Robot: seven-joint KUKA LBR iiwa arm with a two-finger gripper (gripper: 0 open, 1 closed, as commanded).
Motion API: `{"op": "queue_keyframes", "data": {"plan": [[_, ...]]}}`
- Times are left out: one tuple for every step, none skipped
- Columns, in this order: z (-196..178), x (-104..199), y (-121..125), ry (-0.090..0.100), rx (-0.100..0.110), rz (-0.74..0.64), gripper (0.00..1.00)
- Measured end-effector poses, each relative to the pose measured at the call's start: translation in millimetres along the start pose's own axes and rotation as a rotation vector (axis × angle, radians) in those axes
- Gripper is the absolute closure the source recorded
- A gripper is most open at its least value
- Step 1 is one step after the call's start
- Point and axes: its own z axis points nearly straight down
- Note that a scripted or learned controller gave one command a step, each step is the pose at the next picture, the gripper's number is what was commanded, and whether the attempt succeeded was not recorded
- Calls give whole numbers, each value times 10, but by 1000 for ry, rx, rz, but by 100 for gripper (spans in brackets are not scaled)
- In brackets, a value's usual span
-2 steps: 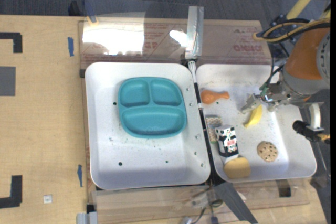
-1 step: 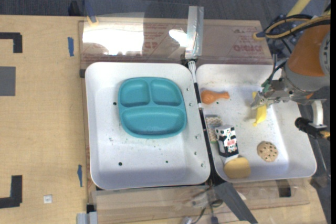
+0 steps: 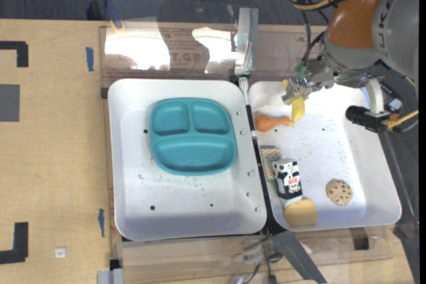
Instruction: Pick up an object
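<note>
Now, going from the left, the tan worktop (image 3: 46,163) is carrying two white bins side by side. The left bin (image 3: 126,203) is holding a teal plate (image 3: 193,135) with three parts, lying flat near the middle. The right bin (image 3: 373,176) is holding some small things. An orange toy drumstick (image 3: 269,122) is lying near the left wall, up toward the back. Below it, a little black and white carton (image 3: 288,178) is sitting by the left wall, a round tan bun (image 3: 301,211) is sitting near the front, and a cookie (image 3: 339,191) is lying to the right of them. The jaws (image 3: 296,95) are hanging over the back of the right bin, gripping a yellow thing (image 3: 297,108), maybe a banana, just above the drumstick.
</note>
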Motion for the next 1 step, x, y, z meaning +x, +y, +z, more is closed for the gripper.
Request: {"op": "queue_keyframes", "data": {"plan": [[51,324,-475,1,14,136,100]]}}
